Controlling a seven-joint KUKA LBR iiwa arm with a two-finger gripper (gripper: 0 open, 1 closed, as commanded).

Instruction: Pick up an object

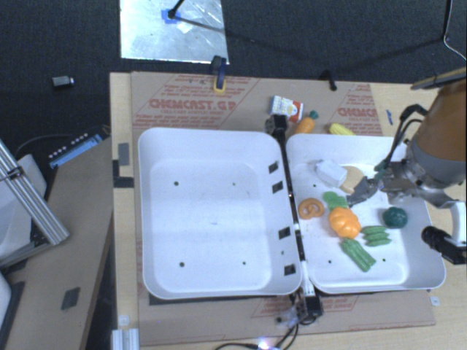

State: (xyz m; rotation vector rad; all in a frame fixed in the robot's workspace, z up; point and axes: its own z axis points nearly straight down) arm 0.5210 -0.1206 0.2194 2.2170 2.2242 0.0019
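Observation:
The right bin [416, 268] holds several toy foods. An orange fruit [344, 223] lies near its middle, with a brown pretzel [311, 208] to its left and a round green piece [335, 199] just above it. A white block [330, 172] sits at the back left of this bin. A pea pod [376, 234], a ridged green vegetable [357, 254] and a dark green ball [395, 217] lie toward the front and right. My gripper [363, 189] reaches in from the right, low over the bin, between the white block and the orange fruit. I see nothing held in it.
The left bin [211, 210] stands beside the right one, with a black hinge strip [292, 217] between them. Behind the bins on the cardboard lie a small carrot [305, 125], a yellow piece [340, 130] and a white-and-red packet [285, 108]. A blue-yellow clamp [218, 74] stands at the back.

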